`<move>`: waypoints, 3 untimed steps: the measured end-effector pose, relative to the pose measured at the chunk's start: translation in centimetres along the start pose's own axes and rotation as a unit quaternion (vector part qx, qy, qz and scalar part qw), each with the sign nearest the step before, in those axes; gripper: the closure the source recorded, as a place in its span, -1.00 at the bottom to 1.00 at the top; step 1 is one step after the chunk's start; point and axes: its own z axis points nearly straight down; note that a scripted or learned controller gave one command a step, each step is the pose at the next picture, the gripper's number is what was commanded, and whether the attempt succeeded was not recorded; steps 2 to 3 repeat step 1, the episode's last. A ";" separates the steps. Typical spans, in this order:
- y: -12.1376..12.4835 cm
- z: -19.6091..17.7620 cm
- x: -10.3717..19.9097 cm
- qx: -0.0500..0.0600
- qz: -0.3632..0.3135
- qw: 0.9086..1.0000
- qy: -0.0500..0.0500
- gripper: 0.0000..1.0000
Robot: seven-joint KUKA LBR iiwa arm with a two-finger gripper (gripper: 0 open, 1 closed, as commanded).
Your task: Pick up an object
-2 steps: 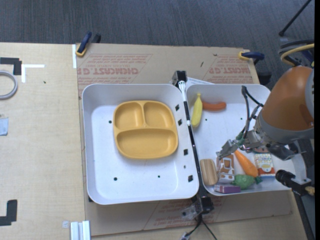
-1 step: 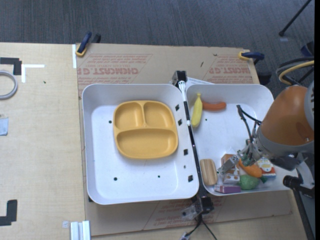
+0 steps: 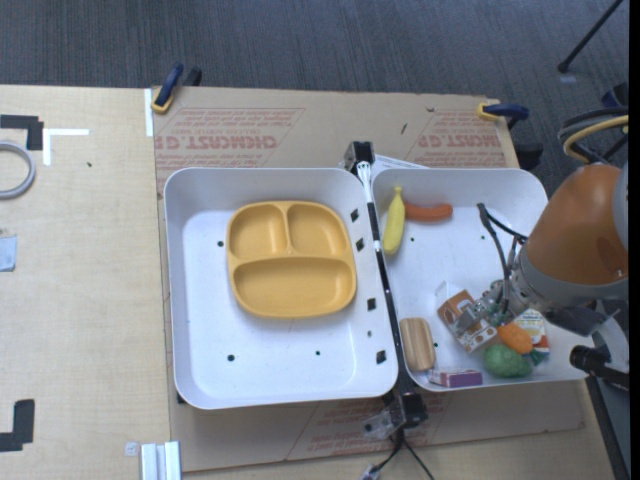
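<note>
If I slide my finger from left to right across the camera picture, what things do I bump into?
Yellow divided plate → banana → tan block → orange sausage-shaped toy → small printed box → green ball → the robot's gripper sits about above those last two.

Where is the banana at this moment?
The banana lies in the right bin, at its upper left in the camera view, against the wall shared with the left bin, just left of the orange sausage-shaped toy.

Jaws' state hidden under arm (image 3: 585,233)
</note>
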 end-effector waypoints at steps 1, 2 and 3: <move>5.0 -13.0 9.5 0.003 0.016 1.000 0.002 1.00; 5.0 -13.0 9.5 0.003 0.016 1.000 0.002 1.00; 5.0 -13.0 9.5 0.003 0.016 1.000 0.002 1.00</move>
